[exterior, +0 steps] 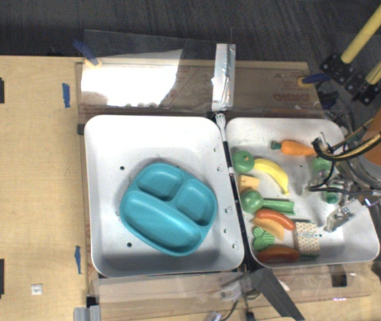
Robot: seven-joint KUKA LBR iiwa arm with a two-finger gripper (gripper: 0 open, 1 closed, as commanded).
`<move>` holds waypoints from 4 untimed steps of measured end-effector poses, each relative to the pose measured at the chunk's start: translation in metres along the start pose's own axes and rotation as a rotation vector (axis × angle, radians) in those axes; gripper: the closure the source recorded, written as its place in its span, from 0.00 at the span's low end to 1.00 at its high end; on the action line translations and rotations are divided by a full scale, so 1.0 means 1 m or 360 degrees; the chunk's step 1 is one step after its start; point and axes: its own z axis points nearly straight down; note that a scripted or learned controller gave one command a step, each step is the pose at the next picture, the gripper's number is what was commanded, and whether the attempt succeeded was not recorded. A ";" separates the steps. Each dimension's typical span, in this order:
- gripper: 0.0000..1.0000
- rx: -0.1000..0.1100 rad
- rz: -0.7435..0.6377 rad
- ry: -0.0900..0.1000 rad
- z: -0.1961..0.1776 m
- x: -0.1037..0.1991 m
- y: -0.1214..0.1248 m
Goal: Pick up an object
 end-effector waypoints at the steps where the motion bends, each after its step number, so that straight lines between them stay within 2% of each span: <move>1: 0.00 -0.0005 -0.0119 -0.0002 0.006 -0.012 0.091; 2: 0.00 0.0005 0.0136 -0.0016 0.012 -0.099 0.089; 3: 1.00 0.0013 0.0133 -0.0039 -0.002 -0.103 0.089; 4: 1.00 0.0001 0.0171 -0.0016 -0.089 -0.140 0.159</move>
